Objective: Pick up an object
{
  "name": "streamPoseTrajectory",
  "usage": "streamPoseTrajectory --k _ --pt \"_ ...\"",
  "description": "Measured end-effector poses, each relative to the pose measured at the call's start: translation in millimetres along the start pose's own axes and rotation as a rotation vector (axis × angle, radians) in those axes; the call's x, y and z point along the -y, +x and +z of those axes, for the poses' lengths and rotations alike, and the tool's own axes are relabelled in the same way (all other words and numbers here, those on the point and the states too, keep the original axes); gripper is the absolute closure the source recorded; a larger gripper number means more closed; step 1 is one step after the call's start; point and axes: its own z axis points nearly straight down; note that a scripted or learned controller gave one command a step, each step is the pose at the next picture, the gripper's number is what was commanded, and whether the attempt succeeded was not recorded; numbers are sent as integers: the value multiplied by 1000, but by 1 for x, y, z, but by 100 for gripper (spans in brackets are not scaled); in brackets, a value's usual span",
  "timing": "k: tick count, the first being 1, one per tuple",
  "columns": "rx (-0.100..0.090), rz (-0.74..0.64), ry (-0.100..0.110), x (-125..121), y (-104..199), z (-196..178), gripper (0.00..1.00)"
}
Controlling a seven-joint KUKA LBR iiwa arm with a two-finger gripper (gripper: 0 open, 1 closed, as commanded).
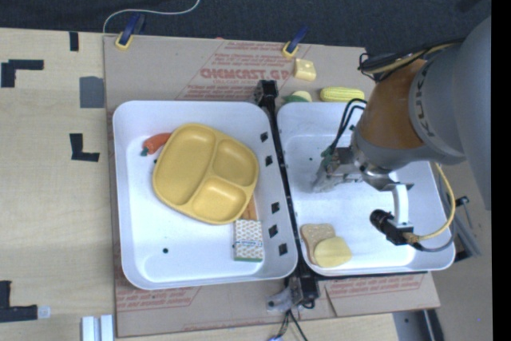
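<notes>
Over the right bin (431, 255), the grey arm (447, 108) with its orange band is reaching in from the right, and its pincer (327, 172) is hanging low above the bin's left-centre floor; whether it is parted or closed I cannot tell from this angle, and nothing is visibly sitting in its grip. Near the front-left corner of that bin, a tan, bread-like piece (317, 234) is lying in contact with a pale yellow rounded object (332, 252), both well clear of the pincer. Along the far rim of the right bin, a corn cob (342, 94) and a small green item (299, 97) are resting. A yellow block (304, 69) is sitting on the tabletop (48, 196) just beyond. Within the left bin (132, 251), a yellow divided tray (206, 172) is occupying the middle, an orange carrot-like item (156, 142) is showing at its far-left edge, and a small patterned box (248, 239) is lying just in front of it.
</notes>
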Motion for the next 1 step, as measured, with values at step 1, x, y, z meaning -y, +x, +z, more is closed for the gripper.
streamPoseTrajectory --k 1 --pt "0 1 2 1 0 1 0"
